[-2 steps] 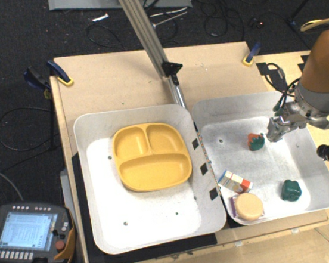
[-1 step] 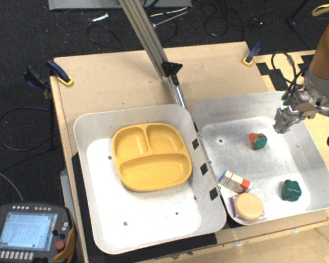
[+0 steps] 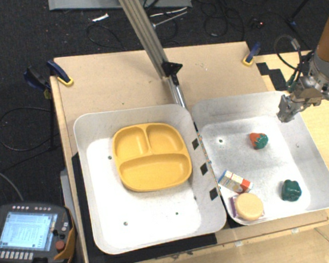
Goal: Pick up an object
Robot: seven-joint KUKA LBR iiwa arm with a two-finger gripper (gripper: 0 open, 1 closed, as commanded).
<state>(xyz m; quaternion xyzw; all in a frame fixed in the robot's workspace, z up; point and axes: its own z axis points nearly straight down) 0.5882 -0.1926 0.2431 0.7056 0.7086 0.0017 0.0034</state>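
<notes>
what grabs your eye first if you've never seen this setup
The big yellow divided plate in the left bin stands out first. Next, the gripper hanging over the right bin's far right edge, with a red-and-green toy lying just below it.

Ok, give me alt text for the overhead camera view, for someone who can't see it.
A grey robot arm's hand hovers over the upper right edge of the right white bin, which holds an orange-and-green toy, a dark green object, a small carton and a round pale yellow item. The left white bin holds a yellow divided plate.
</notes>
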